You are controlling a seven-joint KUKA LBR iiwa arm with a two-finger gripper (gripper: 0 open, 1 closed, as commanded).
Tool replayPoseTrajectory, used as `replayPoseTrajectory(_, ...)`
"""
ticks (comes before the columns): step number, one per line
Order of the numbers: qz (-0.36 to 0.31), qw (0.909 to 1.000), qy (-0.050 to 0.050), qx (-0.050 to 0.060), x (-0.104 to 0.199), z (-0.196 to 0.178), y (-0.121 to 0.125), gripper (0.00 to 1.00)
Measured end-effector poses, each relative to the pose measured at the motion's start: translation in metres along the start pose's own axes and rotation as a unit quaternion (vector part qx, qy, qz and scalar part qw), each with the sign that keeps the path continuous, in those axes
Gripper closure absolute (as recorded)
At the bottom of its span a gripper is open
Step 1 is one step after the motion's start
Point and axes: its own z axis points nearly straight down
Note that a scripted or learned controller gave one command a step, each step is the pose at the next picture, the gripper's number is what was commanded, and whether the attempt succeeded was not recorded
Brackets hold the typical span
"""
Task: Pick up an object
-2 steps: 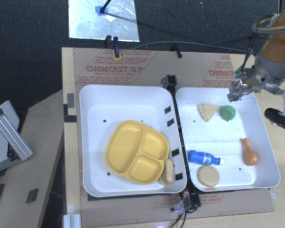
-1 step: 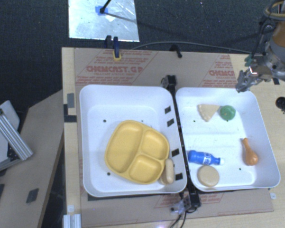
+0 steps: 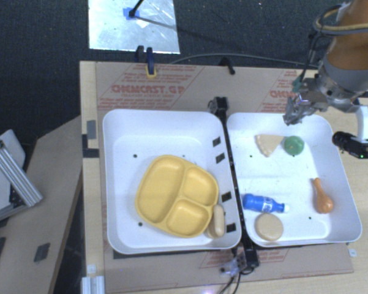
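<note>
Lying in the right bin (image 3: 346,210), five objects are seen, none of them gripped: a green ball (image 3: 294,144) near the far wall, a tan wedge (image 3: 269,144) just beside it on the left, an orange drumstick-shaped piece (image 3: 322,196) toward the right wall, a blue bottle (image 3: 262,203) with a white cap on its side near the divider, and a round tan disc (image 3: 269,227) just in front of the bottle. The gripper (image 3: 292,119) is held above the far rim of this bin, up and slightly left of the green ball, apart from every object; nothing is seen between its fingers, and whether they are wide or narrow cannot be told. The grey arm (image 3: 349,54) with its orange band is seen at the upper right. In the left bin (image 3: 128,133), a yellow divided tray (image 3: 176,195) is placed, and a pale bread-like roll (image 3: 217,220) is set touching its near right corner. Both bins are borne on a cardboard sheet (image 3: 153,87).
</note>
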Motion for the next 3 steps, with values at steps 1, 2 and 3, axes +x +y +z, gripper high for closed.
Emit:
replayPoseTrajectory(1,-0.001,1.0000,0.000,-0.001,0.061,0.005,0.008,1.00)
replayPoseTrajectory(2,0.000,1.0000,0.000,0.000,0.115,0.024,0.005,1.00)
replayPoseTrajectory(3,0.000,1.0000,0.000,0.000,0.162,0.024,0.000,1.00)
